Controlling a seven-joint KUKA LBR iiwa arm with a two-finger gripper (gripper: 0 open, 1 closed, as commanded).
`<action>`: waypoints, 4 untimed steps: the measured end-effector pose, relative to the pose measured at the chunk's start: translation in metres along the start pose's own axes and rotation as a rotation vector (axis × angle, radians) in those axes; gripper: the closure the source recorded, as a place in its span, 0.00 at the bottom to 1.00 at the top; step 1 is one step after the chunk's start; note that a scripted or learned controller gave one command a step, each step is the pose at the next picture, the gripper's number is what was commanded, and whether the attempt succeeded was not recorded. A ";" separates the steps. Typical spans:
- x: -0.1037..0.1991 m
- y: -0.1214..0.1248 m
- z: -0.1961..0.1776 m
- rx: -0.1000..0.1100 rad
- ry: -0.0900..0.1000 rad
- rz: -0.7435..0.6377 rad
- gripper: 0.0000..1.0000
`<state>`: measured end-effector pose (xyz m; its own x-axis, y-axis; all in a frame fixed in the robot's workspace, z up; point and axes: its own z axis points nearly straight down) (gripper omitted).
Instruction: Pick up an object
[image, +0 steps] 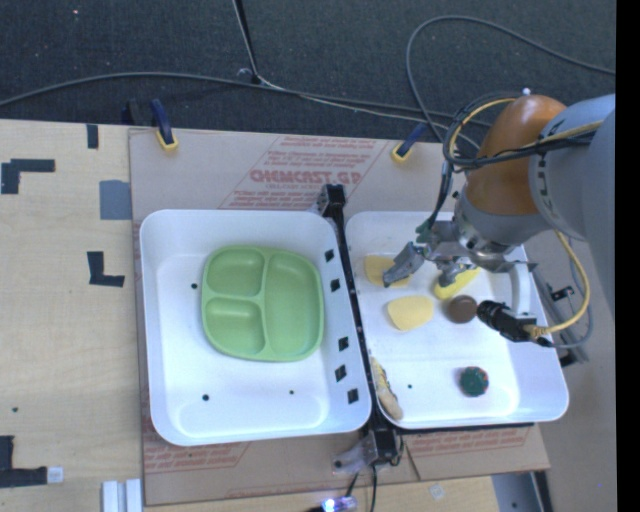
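Note:
My gripper (430, 268) hangs over the upper middle of the right bin (540, 395), open, with nothing between its fingers. One dark finger (404, 267) points down-left, right beside a small yellow piece (377, 268). The other finger sits over a second yellow piece (446, 288). A pale yellow wedge (410, 312) lies just below the gripper, and a brown ball (461, 309) rests to the right of the wedge. Further toward the front, a dark green ball (473, 379) lies alone.
A tan, elongated item (386, 396) lies against the right bin's front left wall. The left bin (165, 390) holds a green divided plate (264, 303). Yellow and black cables (520, 322) trail from the wrist over the right bin's right side.

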<state>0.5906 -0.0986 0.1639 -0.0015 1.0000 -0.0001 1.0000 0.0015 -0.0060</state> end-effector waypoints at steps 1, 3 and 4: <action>0.002 0.006 0.046 -0.002 0.000 0.000 0.00; 0.002 0.015 -0.012 -0.008 0.000 0.000 1.00; 0.010 0.008 -0.064 -0.009 0.000 0.000 1.00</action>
<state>0.5990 -0.0884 0.2283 -0.0015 1.0000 -0.0004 1.0000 0.0015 0.0029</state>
